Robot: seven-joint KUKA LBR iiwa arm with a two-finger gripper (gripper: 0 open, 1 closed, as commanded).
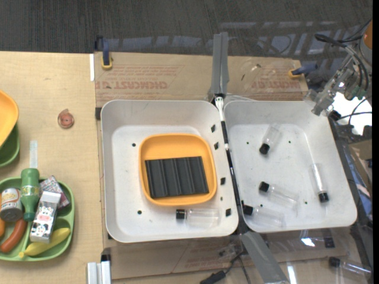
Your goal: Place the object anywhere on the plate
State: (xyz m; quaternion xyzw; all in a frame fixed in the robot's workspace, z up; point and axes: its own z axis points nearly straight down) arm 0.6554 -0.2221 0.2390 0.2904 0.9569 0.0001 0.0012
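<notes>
A yellow-orange square plate [176, 143] sits in the middle of the left bin [118, 158]. A black ridged block [177, 177] lies flat on the plate and covers most of its floor. Just below the plate, a clear vial with a black cap [198, 216] lies on the left bin's floor. My gripper [324, 102] hangs at the far upper right, over the back right corner of the right bin [343, 218], well away from the plate. Nothing is visible in it.
Several clear black-capped vials lie in the right bin, among them one near the back [269, 139], one in the middle [275, 193] and one by the right wall [318, 182]. A green tray of toy food [65, 232] stands on the bench at the far left.
</notes>
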